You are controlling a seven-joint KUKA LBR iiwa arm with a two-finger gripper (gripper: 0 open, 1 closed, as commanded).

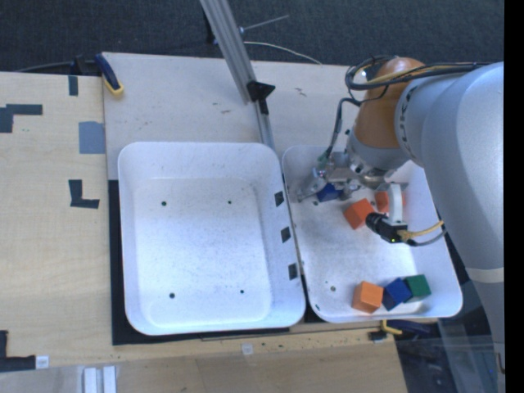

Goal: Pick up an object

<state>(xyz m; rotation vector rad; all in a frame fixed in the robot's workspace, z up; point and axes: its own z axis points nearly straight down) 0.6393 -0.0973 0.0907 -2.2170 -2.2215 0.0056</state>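
Note:
My gripper point(327, 185) hangs over the far left corner of the right bin point(344, 260), below the orange wrist band. A small blue block point(329, 192) lies right at its tip, partly hidden by it; I cannot tell whether it is held. An orange block point(358, 213) rests just right of the gripper, and a second orange-red block point(382, 200) sits behind it, close to the wrist. Along the bin's near edge an orange block point(368, 295), a blue block point(397, 291) and a green block point(417, 285) stand in a row.
The left bin point(196, 236) stands beside the right one, and their rims meet near the gripper. A slanted metal pole point(233, 43) rises behind the bins. A black cable point(401, 234) trails from the wrist over the right bin.

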